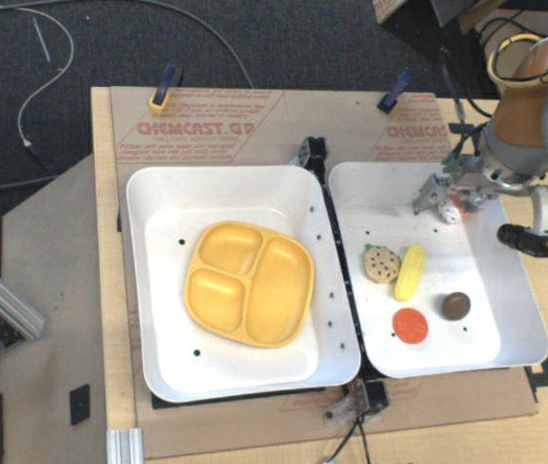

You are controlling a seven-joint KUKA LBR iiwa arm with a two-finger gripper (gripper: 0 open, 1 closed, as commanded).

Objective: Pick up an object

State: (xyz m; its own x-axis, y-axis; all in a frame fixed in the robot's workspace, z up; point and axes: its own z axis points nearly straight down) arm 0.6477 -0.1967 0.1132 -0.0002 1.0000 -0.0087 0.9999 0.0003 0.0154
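Camera view shows four small items grouped in the near half of the right bin (505,351): a speckled cookie (381,263), a yellow corn cob (410,272) just beside it, a red disc (410,326) and a brown ball (456,305). I judge all four to be light, rigid toy foods. The cob is the best candidate: it is elongated, so I take it across its narrow width at mid-length. It looks smooth and may slip if gripped near an end. The disc lies flat and offers little edge. The ball may roll out from between the fingers.

The gripper (445,201) sits over the far part of the right bin, well apart from the items. I cannot tell how far it is open; a small red-and-white spot shows near its tip, too small to identify. I see nothing held. The left bin (158,201) holds a yellow tray (249,283).
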